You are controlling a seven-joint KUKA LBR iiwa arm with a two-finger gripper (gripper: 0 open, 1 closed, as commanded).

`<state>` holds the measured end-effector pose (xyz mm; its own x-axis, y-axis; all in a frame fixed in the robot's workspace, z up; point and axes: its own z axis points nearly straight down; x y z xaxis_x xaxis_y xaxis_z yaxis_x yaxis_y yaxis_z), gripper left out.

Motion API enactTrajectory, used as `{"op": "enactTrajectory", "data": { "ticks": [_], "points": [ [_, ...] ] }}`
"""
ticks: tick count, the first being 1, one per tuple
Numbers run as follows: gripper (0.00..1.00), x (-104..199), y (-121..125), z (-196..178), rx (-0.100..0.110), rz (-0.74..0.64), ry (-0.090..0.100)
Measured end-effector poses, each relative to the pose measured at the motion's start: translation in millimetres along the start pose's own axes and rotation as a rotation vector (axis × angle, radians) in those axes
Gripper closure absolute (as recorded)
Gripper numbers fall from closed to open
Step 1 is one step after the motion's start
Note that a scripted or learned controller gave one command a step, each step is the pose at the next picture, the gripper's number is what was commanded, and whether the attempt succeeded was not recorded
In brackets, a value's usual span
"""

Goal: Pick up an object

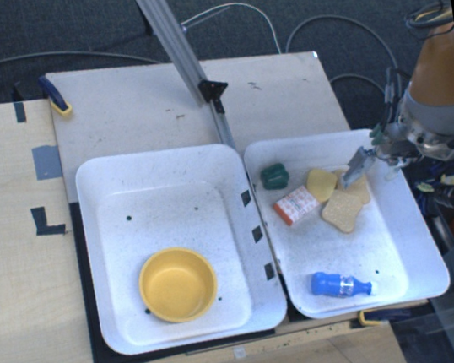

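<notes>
The gripper (pixel 352 173) is reaching into the right bin (pixel 411 262) from the right, its tip hovering at the upper edge of the tan slice (pixel 344 209), just beside the yellow block (pixel 321 182); whether the fingers are wide or narrow cannot be told from this view. The right bin is also holding a green cup (pixel 274 176), a red-and-white packet (pixel 296 205) touching the yellow block, and a blue bottle (pixel 339 284) lying near the front wall. The left bin (pixel 158 174) is holding a yellow bowl (pixel 177 283) near its front.
</notes>
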<state>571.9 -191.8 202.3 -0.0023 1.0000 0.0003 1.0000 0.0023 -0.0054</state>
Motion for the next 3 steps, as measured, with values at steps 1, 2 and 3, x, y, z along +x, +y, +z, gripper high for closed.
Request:
{"op": "enactTrajectory", "data": {
  "ticks": [1,2,3],
  "points": [
    [0.00,-8,-5,57,0.002,0.002,0.000],
    [0.00,-9,-4,106,-0.006,0.002,-0.001],
    [1.00,-8,-3,94,-0.009,0.000,-0.002]
  ]
}}
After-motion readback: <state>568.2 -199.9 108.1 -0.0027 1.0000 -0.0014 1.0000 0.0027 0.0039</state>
